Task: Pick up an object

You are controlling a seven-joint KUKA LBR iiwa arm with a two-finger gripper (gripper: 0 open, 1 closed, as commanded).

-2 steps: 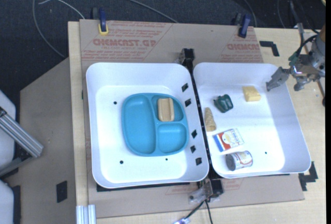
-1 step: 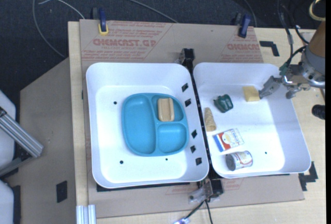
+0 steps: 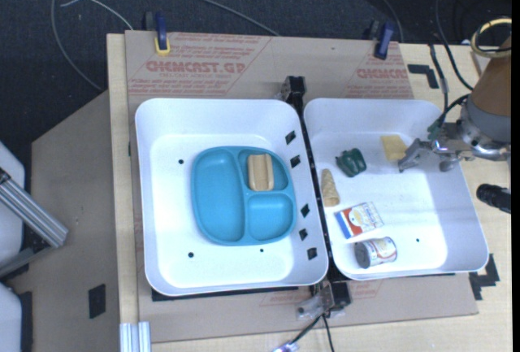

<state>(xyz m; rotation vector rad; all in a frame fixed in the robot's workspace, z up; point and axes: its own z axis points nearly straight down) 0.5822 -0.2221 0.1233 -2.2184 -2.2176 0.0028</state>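
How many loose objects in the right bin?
5: green item and yellow block at the far side, tan piece by the divider, card, can nearest.

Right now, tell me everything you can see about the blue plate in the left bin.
The blue plate is a rounded, divided tray, plastic by its look, with three compartments: one large at its left, two smaller at its right. It lies flat in the middle of the left bin. A tan block rests in its upper right compartment.

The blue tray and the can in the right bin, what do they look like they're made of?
Blue tray: probably moulded plastic, with a smooth, matte, even colour and rounded compartment walls. Can: likely metal, with a shiny silvery end and what looks like a paper label; too small to be sure.
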